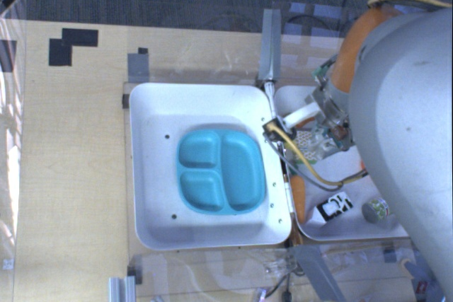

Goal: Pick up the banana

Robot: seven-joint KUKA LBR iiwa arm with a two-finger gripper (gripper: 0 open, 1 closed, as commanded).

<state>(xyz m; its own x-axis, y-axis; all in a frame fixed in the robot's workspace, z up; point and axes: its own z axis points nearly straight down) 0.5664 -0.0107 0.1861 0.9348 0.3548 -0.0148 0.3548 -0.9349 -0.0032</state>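
Note:
My gripper (306,140) hangs low over the left part of the right bin (354,233), close to the wall between the two bins. The big grey arm covers most of that bin. Below the gripper, an orange elongated thing (298,199) lies along the bin's left wall. A small black-and-white object (334,207) rests to its right. A small round greenish-grey item (375,209) sits further right at the arm's edge.
The left bin (152,152) holds a blue divided plate (221,171) in its middle. Grey metal brackets (270,46) stand at the bins' far edge. Wooden bench surface (71,152) stretches to the left.

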